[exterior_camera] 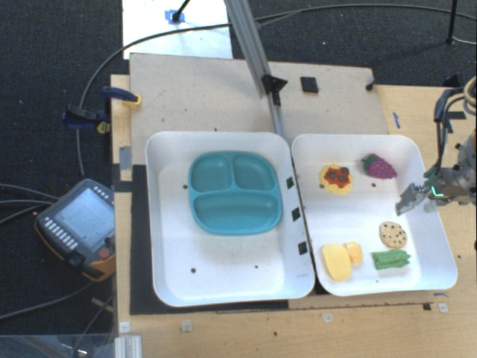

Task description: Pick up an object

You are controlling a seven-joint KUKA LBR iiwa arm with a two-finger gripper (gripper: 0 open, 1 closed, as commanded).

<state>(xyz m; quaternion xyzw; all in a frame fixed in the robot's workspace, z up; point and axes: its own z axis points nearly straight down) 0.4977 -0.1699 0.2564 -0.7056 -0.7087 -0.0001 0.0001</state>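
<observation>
The right bin [428, 263] holds several toy foods: a small pizza [336, 178], a purple bunch of grapes [380, 167], a brown cookie [393, 235], a yellow block [337, 262] with a smaller yellow piece [355, 253] touching it, and a green piece [391, 259]. My gripper [419, 200] hovers at the bin's right side, to the right of the pizza and above the cookie. It is open, with white bin floor showing between its fingers and nothing held.
A teal divided plate [235, 192] lies in the left bin [171, 274]. A slanted metal pole [250, 39] rises behind the bins. A teach pendant [78, 226] and cables lie on the floor at the left.
</observation>
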